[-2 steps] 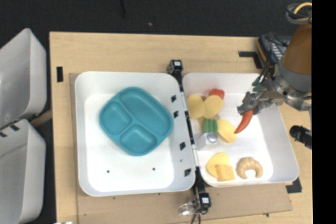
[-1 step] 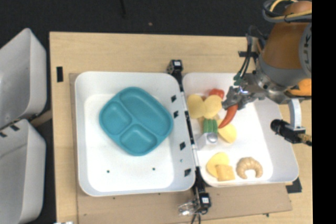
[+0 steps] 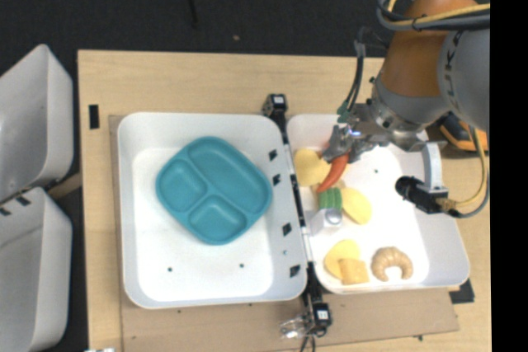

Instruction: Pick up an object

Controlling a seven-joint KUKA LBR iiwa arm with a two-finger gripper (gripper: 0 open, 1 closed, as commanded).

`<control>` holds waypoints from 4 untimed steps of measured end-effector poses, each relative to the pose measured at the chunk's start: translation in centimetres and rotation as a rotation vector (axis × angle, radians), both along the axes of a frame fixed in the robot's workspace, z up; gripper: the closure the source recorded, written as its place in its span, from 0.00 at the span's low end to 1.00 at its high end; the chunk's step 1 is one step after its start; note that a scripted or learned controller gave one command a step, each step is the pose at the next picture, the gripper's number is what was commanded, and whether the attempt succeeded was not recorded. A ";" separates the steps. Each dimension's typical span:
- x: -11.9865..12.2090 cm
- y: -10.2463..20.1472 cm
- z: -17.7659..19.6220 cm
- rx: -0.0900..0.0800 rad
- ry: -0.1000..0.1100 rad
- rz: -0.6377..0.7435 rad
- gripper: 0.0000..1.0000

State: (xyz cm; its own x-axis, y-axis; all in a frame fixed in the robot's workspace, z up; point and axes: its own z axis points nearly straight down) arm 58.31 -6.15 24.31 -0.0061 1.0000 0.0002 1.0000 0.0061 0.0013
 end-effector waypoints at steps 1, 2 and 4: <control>3.3 4.3 -1.1 -0.002 0.000 -0.002 1.00; 6.3 7.6 -0.4 -0.001 -0.001 -0.003 1.00; 8.0 12.1 -0.3 -0.002 0.001 -0.005 1.00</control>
